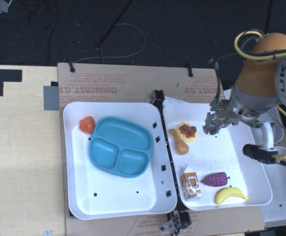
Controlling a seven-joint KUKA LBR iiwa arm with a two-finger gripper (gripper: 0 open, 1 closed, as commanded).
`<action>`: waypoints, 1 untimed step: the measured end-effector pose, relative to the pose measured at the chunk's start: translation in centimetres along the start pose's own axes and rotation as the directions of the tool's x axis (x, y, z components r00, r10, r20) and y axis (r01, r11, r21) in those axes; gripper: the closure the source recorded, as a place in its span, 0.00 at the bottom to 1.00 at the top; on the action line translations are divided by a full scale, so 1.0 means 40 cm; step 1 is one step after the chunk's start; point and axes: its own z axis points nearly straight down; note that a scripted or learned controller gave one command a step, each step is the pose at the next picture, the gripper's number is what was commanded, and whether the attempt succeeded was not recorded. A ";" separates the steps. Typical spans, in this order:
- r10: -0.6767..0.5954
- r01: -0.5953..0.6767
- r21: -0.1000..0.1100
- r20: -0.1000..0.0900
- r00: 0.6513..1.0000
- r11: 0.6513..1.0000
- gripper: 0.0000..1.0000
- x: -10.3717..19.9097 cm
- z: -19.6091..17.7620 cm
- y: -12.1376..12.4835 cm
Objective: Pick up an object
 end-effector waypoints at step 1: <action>0.001 -0.001 -0.002 0.001 1.000 1.000 1.00 0.125 -0.016 0.009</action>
